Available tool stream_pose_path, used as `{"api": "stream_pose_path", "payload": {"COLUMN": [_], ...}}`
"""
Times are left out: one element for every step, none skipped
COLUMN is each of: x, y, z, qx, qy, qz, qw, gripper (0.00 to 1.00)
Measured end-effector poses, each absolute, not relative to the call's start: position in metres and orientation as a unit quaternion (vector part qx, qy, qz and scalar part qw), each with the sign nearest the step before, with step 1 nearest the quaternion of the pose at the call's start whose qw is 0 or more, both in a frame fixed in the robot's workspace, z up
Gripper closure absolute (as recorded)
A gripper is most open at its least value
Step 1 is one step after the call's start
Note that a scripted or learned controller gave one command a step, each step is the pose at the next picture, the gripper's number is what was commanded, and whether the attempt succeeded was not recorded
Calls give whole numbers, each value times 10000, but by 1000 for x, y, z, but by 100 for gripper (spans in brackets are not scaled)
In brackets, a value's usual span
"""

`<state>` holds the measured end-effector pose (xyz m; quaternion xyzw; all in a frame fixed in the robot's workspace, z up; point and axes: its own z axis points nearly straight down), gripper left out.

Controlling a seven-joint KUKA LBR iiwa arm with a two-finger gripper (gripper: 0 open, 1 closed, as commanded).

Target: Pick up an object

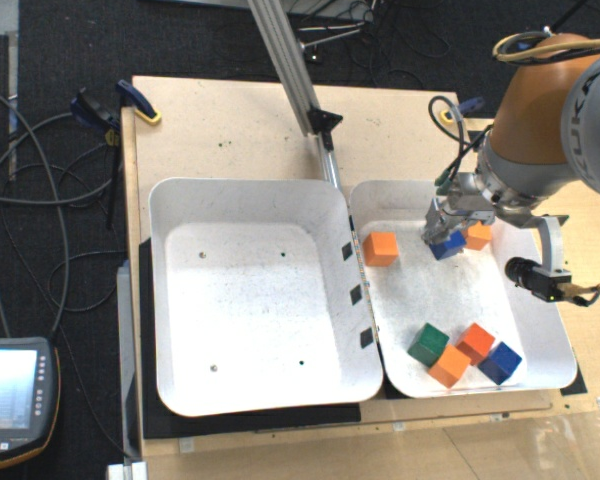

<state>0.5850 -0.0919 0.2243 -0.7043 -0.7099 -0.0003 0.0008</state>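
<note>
My gripper (442,230) hangs low over the back of the right bin (540,313), directly above a blue block (448,248) whose top edge it hides. A small orange block (478,235) sits just to the right of that blue one. Another orange block (381,248) lies alone to the left, near the bin's inner wall. Toward the front of the bin a green block (429,344), a red-orange block (475,340), an orange block (449,367) and a second blue block (499,362) cluster together.
The left bin (245,288) sits beside the right one, joined along a ridge with black clips (357,293). A slanted metal rail (285,53) runs from the top down to the bins' back edge. A black part (536,276) hangs from the arm over the right rim.
</note>
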Motion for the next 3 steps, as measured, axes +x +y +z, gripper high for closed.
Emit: {"api": "stream_pose_path", "payload": {"x": [595,608,629], "y": [-30,20,79], "z": [231,221,230], "qx": [-7040,-7042,-7043], "qy": [-7102,-7100,-7099], "qz": [-13,-8,-21], "qw": [-1,-1,-4], "gripper": [100,100,100]}}
